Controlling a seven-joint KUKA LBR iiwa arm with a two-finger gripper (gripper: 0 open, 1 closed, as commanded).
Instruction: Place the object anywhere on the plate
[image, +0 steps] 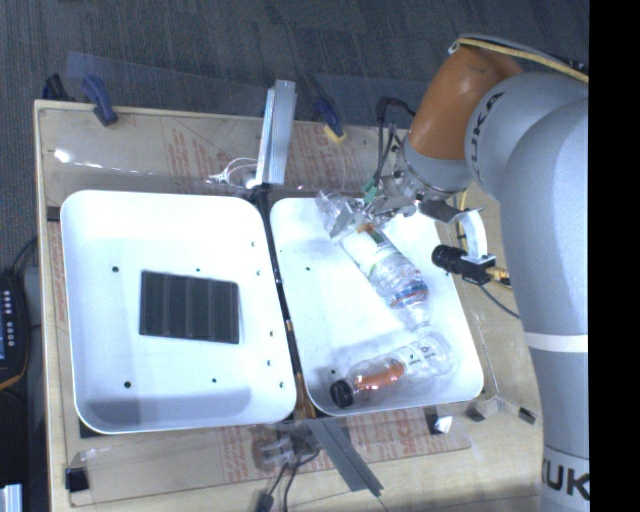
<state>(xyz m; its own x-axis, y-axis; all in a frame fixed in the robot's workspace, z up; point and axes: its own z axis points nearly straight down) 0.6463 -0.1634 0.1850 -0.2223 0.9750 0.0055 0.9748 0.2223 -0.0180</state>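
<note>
- My tool (385, 205) sat at the far edge of the right bin (300, 300), right by the clear bottle's (390, 272) cap end.
- Couldn't tell its state or whether it had the bottle.
- A second bottle (392, 372) lay at that bin's near side.
- The dark plate (190, 306) was in the left bin (100, 240), well apart from both bottles.

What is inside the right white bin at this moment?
Two clear plastic bottles: an upper bottle lying diagonally, and a lower bottle with a black cap and orange inside. The tool covers the upper bottle's top end, so its cap is hidden.
</note>
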